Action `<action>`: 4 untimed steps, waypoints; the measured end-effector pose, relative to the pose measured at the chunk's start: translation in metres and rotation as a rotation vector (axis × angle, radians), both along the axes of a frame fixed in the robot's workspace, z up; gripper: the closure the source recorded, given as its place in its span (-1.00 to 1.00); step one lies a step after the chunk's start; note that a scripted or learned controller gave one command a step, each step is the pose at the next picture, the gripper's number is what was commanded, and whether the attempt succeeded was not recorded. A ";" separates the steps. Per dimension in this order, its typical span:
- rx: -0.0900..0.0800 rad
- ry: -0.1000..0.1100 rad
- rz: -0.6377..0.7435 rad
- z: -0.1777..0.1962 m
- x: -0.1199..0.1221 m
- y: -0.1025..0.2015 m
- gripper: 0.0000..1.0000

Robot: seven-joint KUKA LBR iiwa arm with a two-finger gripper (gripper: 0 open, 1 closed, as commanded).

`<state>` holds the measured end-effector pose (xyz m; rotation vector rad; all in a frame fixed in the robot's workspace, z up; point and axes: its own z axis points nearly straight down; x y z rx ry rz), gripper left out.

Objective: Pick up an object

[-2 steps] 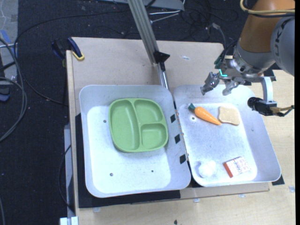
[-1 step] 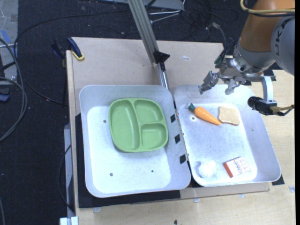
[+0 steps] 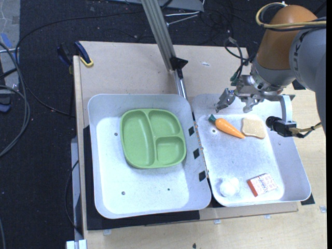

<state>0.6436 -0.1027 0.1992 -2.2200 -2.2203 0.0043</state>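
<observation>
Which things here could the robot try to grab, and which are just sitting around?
For the job:
- pincer, above the right bin
- carrot
- bread slice
- white lump
- small red packet

Just lying about:
- green divided plate in the left bin
- yellow-tipped clamp on the bench

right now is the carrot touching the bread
Cannot tell. In the camera view the carrot's narrow tip runs right up to the bread's left edge, with no clear gap or clear contact visible from this slant.

A robotics lab: plywood bench point(image 3: 135, 66), loose black cables point(image 3: 31, 102), aluminium camera mast point(image 3: 158, 25).
</observation>
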 end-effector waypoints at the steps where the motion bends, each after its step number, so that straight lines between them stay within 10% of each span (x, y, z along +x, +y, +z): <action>1: 0.000 0.000 0.000 -0.043 0.000 0.003 -1.00; 2: 0.000 0.001 -0.001 -0.091 0.005 -0.003 -1.00; 3: -0.001 -0.006 0.000 -0.077 0.006 -0.003 1.00; 4: 0.000 -0.010 0.002 -0.015 0.011 0.003 1.00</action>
